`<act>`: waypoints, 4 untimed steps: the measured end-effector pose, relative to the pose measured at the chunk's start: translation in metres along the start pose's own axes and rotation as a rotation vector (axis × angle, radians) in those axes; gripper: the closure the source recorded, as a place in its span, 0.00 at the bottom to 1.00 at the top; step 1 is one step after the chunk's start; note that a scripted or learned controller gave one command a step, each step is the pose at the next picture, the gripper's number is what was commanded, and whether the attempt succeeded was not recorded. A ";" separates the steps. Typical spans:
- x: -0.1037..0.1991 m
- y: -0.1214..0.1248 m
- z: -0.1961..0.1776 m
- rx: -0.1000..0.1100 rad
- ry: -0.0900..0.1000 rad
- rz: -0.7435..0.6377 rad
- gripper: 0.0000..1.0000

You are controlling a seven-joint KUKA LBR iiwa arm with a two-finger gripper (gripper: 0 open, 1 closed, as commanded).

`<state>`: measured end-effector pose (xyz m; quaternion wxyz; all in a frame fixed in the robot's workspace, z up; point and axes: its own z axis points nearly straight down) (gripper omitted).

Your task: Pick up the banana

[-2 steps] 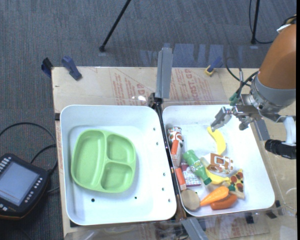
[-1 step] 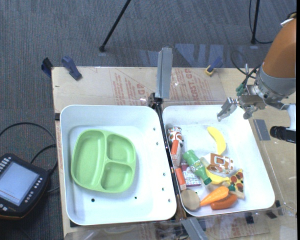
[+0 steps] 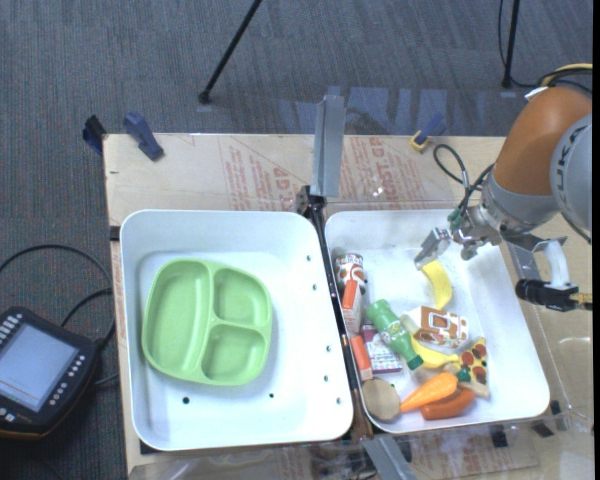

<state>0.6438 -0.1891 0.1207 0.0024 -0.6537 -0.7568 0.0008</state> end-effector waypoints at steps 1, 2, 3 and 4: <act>-0.012 -0.019 0.032 -0.003 -0.001 -0.191 0.00; -0.013 -0.019 0.021 -0.005 0.000 -0.185 1.00; 0.081 0.007 -0.104 -0.006 -0.004 -0.443 1.00; 0.045 -0.024 -0.191 -0.006 -0.005 -0.459 1.00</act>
